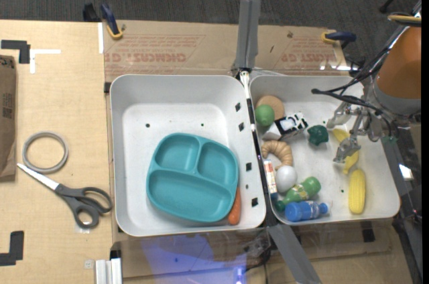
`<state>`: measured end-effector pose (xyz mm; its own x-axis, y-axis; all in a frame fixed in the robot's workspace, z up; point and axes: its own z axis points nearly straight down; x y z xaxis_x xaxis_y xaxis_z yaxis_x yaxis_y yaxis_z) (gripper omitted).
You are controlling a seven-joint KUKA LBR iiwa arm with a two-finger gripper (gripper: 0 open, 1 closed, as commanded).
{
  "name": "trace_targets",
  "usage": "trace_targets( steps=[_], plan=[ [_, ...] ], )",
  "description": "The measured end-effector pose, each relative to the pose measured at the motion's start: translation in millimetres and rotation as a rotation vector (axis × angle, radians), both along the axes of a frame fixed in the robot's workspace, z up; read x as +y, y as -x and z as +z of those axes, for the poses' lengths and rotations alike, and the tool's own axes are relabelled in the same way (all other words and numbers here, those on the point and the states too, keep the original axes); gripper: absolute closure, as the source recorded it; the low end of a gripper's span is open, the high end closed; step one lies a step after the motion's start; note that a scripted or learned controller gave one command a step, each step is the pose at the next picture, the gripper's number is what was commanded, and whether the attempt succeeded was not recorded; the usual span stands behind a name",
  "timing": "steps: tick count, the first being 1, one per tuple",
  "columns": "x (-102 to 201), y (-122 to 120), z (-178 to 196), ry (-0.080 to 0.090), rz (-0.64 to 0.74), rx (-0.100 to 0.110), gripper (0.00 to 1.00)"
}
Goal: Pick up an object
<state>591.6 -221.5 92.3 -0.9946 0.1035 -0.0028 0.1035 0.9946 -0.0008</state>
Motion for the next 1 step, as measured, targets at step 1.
trace_targets(
  steps=[1],
  plan=[
    [-0.2,49.1,0.4,0.0,-0.042,0.0,0.0]
  ],
)
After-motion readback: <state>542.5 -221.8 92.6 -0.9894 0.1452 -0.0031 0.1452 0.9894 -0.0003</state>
